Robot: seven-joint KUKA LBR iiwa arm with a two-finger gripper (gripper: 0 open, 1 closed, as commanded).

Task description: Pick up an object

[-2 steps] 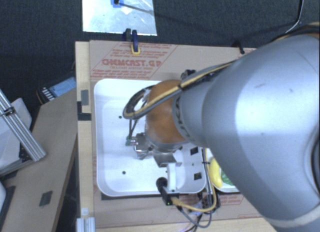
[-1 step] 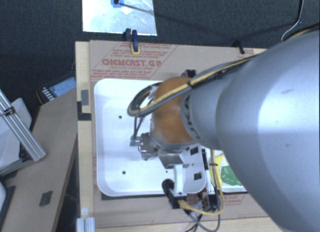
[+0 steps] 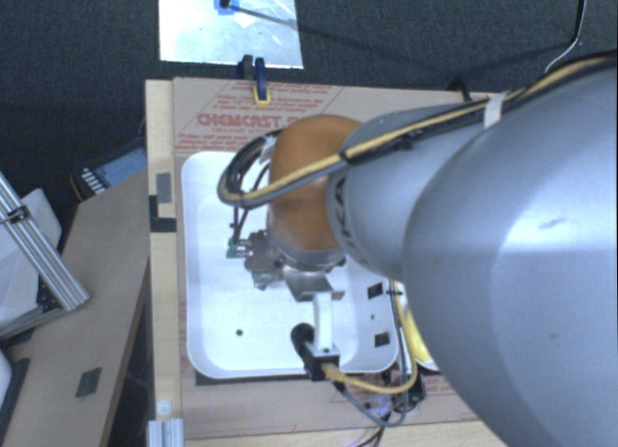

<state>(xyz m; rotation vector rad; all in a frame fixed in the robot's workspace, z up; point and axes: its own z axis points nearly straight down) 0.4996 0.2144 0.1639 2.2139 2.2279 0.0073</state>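
Reaching into the white bin (image 3: 208,242), the arm (image 3: 463,233) hides its gripper (image 3: 259,260) and whatever object lies beneath; you cannot tell the grip state or where the object sits. Risk: closing blind may miss or strike the bin floor.

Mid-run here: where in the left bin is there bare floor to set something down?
The left bin has bare white floor along its left wall and front-left corner, apart from a tiny dark speck. The bin's middle and right are crowded under the arm's orange band, wrist hardware and cables.
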